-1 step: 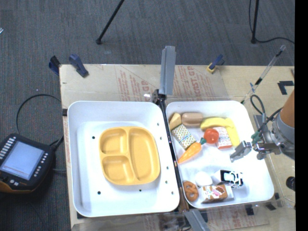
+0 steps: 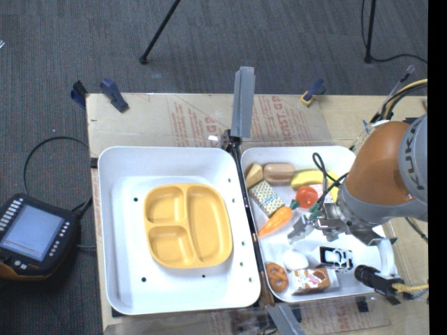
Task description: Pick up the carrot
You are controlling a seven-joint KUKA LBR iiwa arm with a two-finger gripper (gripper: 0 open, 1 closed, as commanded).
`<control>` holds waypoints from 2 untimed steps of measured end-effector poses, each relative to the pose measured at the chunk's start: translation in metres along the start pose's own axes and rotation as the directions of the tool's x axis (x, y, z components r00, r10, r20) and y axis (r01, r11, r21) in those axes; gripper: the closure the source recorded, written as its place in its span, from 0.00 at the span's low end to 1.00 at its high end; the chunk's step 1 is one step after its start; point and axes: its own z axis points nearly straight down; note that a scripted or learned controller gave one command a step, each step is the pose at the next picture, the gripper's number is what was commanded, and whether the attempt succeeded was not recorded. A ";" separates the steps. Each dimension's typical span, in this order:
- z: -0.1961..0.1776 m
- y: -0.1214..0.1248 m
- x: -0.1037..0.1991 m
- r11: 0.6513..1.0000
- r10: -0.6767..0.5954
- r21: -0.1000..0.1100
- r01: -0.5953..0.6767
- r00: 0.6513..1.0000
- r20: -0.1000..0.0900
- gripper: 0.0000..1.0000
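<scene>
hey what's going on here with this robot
A robot arm reaches into the right bin, which is full of toy food. Its gripper hangs just right of the carrot, which lies on the bin floor, not gripped. The left bin holds a yellow tray.

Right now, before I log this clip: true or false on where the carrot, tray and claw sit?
1. The carrot lies in the right bin. True.
2. The yellow tray sits in the right bin. False: it is in the left bin.
3. The claw is over the left bin. False: it is over the right bin, near the carrot.
4. The carrot is between the claw's fingers. False: it lies in the bin beside the claw.
5. A pretzel lies in the right bin. True.
</scene>
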 end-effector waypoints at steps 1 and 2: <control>0.025 0.076 0.003 0.994 -0.111 -0.011 0.111 0.994 0.004 0.00; 0.049 0.059 0.020 0.965 -0.262 -0.010 0.262 0.965 0.006 0.00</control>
